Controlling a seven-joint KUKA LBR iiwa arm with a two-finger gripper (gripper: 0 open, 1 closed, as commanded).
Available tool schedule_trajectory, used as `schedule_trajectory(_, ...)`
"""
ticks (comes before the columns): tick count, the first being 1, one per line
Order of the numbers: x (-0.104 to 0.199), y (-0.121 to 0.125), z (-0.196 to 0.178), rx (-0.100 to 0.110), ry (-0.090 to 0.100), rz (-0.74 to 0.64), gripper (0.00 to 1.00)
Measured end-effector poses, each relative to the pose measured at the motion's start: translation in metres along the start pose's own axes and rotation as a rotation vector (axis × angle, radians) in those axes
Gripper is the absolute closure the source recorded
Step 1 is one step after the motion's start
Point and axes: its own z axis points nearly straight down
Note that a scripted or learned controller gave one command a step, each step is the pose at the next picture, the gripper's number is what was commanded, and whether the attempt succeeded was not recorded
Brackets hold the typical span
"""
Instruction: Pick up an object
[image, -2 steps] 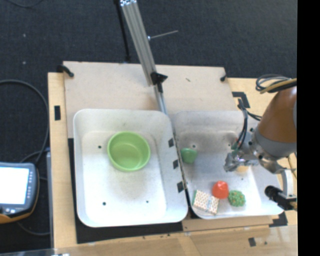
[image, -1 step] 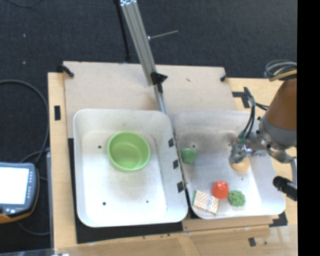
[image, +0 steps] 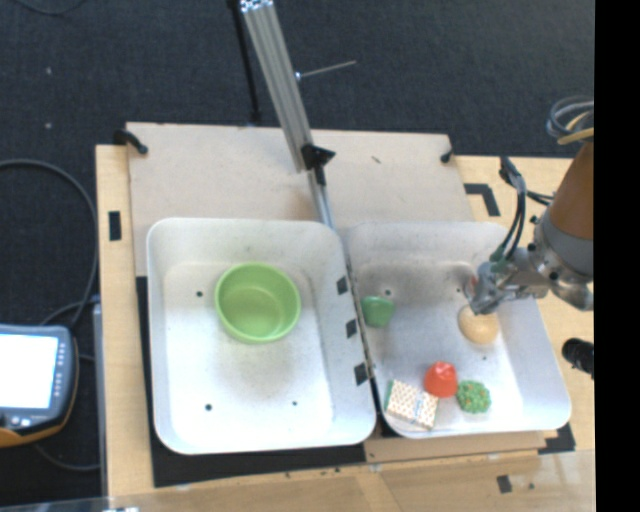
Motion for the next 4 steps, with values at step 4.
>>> schedule_trajectory(4,0.206,0.099,0.016,0.005,0.002,-0.002,1.00)
